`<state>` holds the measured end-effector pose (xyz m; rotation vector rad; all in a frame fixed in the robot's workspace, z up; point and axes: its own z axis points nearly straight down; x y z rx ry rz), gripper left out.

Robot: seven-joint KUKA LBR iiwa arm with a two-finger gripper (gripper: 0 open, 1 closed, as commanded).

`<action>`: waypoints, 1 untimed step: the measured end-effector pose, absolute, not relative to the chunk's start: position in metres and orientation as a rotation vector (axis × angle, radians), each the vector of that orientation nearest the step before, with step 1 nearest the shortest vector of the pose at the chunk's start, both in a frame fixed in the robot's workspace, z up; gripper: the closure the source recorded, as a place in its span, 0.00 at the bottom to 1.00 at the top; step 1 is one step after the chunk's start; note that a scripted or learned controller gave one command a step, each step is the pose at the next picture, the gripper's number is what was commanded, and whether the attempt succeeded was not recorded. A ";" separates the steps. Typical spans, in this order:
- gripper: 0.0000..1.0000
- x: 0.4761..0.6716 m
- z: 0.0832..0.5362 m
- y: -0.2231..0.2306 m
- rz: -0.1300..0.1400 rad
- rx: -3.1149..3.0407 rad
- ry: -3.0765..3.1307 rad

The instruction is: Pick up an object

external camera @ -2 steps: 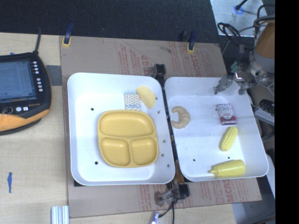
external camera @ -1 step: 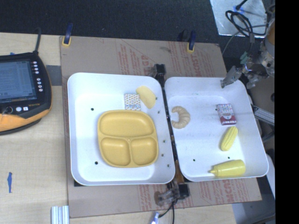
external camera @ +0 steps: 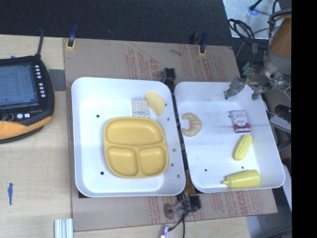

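Observation:
My gripper [external camera: 244, 90] hangs over the far right corner of the right bin [external camera: 213, 167], its two fingers spread apart with nothing between them. Below it in that bin lie a small red box [external camera: 239, 121], a yellow corn cob [external camera: 242, 147], a yellow mustard bottle [external camera: 241, 179] near the front edge, and a tan croissant [external camera: 191, 124] by the left wall. The left bin [external camera: 89, 133] holds a yellow divided plate [external camera: 135, 147], a pale yellow wedge [external camera: 155, 102] and a small patterned packet [external camera: 140, 108].
A teach pendant [external camera: 22, 95] lies on the bench at the far left. Clamps [external camera: 71, 37] hold the cardboard sheet at its back edge. Cables and arm hardware crowd the upper right corner.

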<state>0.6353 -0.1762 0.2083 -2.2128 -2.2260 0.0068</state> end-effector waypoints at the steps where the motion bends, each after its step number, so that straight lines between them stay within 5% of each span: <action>1: 0.00 0.634 0.157 -0.195 0.008 -2.215 -2.225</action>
